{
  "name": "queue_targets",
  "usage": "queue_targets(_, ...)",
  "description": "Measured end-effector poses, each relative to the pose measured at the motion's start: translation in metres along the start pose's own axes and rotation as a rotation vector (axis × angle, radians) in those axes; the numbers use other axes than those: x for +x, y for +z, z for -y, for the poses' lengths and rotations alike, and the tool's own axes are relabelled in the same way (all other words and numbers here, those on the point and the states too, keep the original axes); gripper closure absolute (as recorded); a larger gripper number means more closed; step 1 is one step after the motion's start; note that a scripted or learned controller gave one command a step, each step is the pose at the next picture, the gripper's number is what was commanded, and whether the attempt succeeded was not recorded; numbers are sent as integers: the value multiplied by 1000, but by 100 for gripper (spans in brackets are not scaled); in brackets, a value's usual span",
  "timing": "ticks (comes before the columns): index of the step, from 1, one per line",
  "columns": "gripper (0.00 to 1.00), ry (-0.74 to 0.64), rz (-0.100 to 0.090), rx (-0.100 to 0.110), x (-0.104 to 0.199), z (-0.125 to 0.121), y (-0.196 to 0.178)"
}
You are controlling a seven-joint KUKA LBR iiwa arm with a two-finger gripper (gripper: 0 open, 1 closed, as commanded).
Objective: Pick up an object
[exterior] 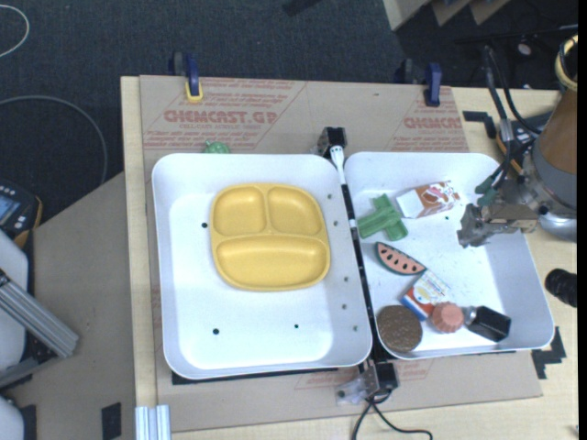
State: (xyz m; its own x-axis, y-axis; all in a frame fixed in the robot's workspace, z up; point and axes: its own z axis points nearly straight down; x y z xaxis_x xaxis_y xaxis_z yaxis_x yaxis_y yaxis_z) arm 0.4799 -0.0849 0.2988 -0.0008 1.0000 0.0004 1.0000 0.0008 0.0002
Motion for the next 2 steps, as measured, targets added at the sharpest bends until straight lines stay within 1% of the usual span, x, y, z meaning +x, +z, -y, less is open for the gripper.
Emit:
queue_targets(1,100,-5,0,-19,63,0,-229)
queue_targets(2,100,-2,0,10,94,-1,-103)
